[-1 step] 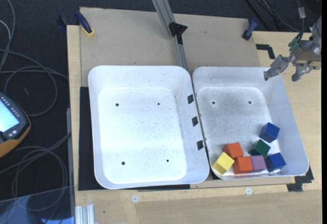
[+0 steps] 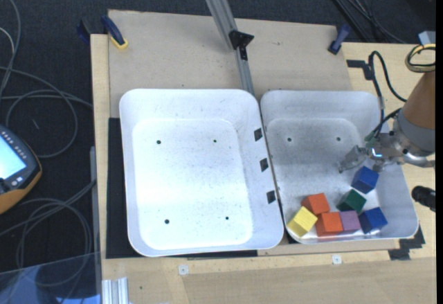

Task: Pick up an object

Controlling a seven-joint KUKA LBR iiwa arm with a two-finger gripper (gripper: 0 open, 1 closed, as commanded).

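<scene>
My gripper [image 2: 360,163] hangs over the right side of the right bin [image 2: 304,112], at the end of the grey arm [image 2: 415,122] that reaches in from the right. A blue block [image 2: 365,179] lies right under it, touching or nearly touching it. Whether the gripper holds this block is not visible. Below, along the bin's near edge, are a green block [image 2: 356,200], a second blue block [image 2: 374,218], a purple block [image 2: 350,221], two orange blocks [image 2: 317,203] [image 2: 329,224] and a yellow block [image 2: 302,221].
The left bin [image 2: 187,164] stands beside the right one, with a ridge and black clips [image 2: 264,164] between them. A metal pole [image 2: 221,5] slants up from the back of the bench. Cables lie on the floor to the left and at the right edge.
</scene>
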